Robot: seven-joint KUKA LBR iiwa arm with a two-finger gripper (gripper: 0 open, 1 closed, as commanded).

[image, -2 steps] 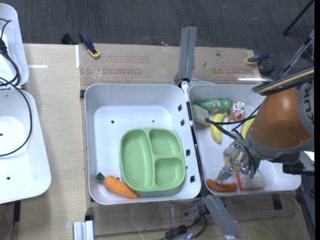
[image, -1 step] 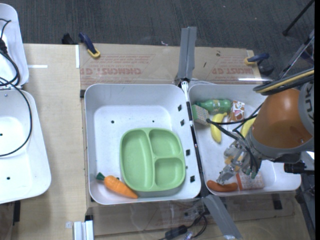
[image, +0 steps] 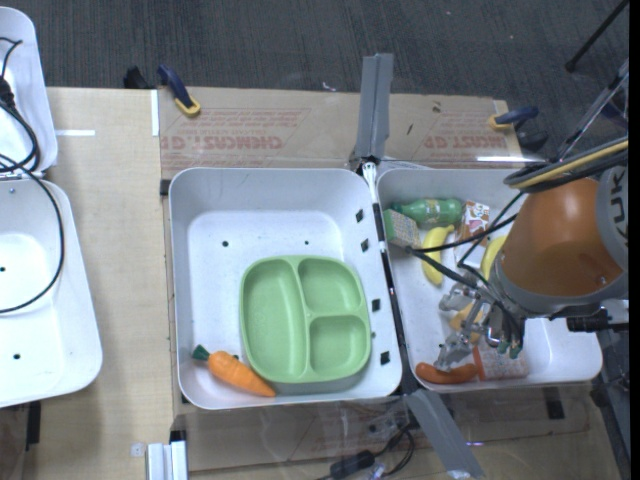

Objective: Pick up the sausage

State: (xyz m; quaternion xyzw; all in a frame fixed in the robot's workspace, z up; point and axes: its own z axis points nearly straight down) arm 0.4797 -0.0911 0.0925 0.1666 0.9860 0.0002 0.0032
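Nearest the camera, along the bottom of the frame, the front rims of the 2 bins run side by side, and low against the left one's front wall (image: 190,393) lies a toy carrot (image: 240,373), its green top pointing left. Just right of it, touching or nearly so, sits a green plate (image: 305,318) with 3 compartments, all bare; it fills the middle of that bin, so I judge it is there as a place to set things down.

Moving right across the divider, the right bin (image: 565,368) holds the clutter. In its upper left corner lies a green bottle (image: 430,211) on its side, with a banana (image: 433,253) curving down just below it. At the lower left of this bin, close to the front rim, lies the sausage (image: 447,373), reddish and slightly curved, flat on the floor.

My pincer (image: 462,343) hangs directly above the sausage's right half, reaching in from the right with my orange band filling the right edge of the frame. I cannot tell how it is set, for metal and wiring blur together there. Nothing shows the sausage as lifted or held; it looks to be resting on the bin floor. I judge I am placed for a descent onto it.
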